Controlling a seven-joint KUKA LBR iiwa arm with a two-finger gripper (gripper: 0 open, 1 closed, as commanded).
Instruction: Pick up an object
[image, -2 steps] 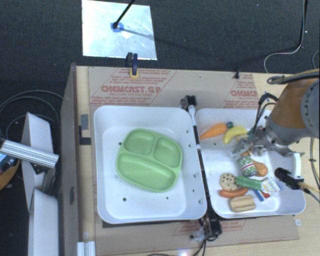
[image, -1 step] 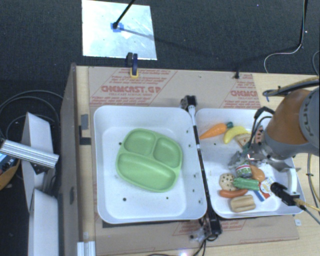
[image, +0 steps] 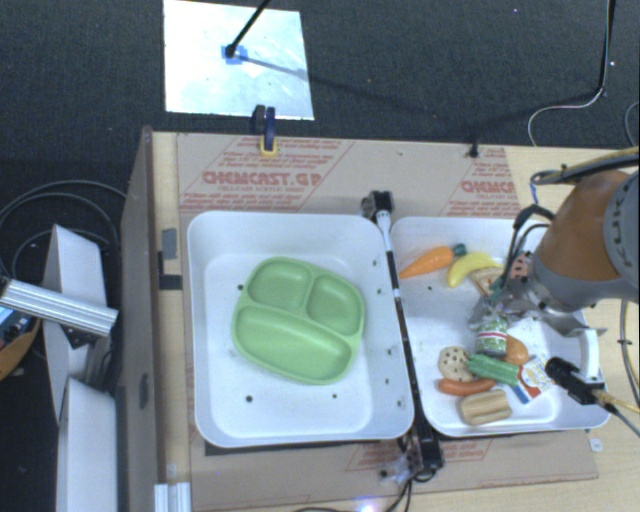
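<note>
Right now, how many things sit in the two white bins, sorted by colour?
Green: 2, divided plate, long green piece
Orange: 2, carrot, round piece
Yellow: 1, banana
Tan: 2, cookie, bread
Red: 1, sausage
Total: 8 that I can tell apart

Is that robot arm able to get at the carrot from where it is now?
Probably yes. The carrot lies alone near the right bin's far-left corner, nothing on top, only the banana beside it. The gripper hovers nearby.

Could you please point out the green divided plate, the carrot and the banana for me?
green divided plate (image: 297, 320): camera view, on its large front compartment.
carrot (image: 428, 262): camera view, middle of its orange body.
banana (image: 470, 267): camera view, middle of its yellow curve.
</note>
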